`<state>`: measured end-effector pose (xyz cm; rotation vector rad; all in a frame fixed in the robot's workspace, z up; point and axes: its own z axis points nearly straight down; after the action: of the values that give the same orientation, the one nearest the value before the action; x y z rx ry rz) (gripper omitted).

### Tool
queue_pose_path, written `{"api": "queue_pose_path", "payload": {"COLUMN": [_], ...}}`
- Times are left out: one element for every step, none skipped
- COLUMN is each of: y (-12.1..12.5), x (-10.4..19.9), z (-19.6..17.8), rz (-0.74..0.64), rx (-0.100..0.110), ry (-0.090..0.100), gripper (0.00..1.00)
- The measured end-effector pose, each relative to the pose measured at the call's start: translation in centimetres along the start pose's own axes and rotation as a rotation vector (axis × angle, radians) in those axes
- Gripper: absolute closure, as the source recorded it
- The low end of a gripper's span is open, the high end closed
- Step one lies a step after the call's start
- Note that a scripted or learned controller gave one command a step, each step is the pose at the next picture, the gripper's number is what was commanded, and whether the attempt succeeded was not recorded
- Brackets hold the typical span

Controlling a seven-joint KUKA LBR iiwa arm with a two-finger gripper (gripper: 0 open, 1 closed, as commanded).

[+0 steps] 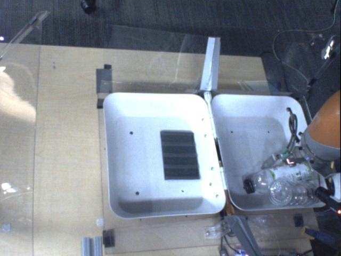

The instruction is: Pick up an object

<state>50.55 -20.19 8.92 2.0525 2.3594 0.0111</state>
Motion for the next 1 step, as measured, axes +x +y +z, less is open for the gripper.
{"api": "queue_pose_path", "payload": {"y": [5.30], "x": [4.38], "z": [0.09], "rz": [-0.120], "rx": [0.002], "ry": [0.004], "gripper": [0.00]}}
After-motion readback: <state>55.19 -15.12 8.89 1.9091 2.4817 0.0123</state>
